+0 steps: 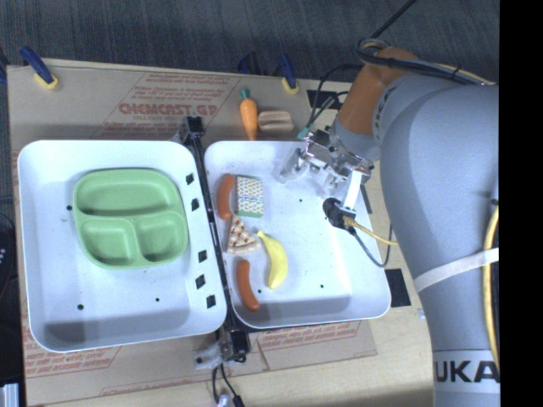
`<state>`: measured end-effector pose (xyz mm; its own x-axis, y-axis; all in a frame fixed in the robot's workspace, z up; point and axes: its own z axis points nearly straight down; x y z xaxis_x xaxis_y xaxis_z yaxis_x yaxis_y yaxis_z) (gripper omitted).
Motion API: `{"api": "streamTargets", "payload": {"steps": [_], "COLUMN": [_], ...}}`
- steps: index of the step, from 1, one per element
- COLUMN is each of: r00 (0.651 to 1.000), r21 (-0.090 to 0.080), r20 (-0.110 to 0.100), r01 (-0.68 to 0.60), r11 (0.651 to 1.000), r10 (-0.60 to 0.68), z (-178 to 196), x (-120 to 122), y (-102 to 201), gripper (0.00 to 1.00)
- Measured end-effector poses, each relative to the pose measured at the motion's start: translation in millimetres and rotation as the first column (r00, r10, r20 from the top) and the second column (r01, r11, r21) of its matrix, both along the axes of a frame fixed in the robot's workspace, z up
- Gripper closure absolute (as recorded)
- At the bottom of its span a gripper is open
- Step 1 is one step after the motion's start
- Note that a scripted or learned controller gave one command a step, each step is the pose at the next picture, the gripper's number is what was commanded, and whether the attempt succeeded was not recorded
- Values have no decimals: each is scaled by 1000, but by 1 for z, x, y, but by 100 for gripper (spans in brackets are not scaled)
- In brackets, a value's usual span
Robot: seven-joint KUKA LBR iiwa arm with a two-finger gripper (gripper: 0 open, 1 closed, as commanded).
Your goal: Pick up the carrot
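Hand (299,161) position: above the far right part of the right bin (365,291), at the end of the grey arm (433,185) that enters from the right side. Its metal fingers point toward the far left corner region of that bin. Whether the fingers are spread or closed cannot be told at this angle, and nothing is visibly between them.

Items are listed from largest to smallest, each placed relative to the right bin.

1. Counter (127,100): carries both bins; its surface is covered with printed brown cardboard.
2. Left bin (34,227): touches the right bin along its left edge. It contains a green divided plate (130,214).
3. Banana (274,259): inside the right bin, near its centre, toward the near side.
4. Two sausages: one (225,195) lies upright in the view along the left wall, far half; the other (246,283) lies near the near left corner.
5. Patterned block (249,196): inside, just right of the far sausage.
6. Pizza slice (241,237): inside, between the block and the near sausage.
7. Carrot (248,117): outside the right bin, on the counter just beyond its far rim, orange body with green top pointing away. It lies to the left of the hand and apart from it, not touching.
8. Tan bun-like item (274,122): just right of the carrot, also beyond the far rim.
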<state>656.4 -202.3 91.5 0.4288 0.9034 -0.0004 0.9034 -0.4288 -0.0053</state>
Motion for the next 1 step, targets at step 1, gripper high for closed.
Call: {"api": "streamTargets", "payload": {"steps": [1], "r00": [973], "r21": [2], "r20": [0], "r01": [-230], "r11": [973], "r10": [230], "z": [0], "x": [0], "y": [2], "gripper": [0]}}
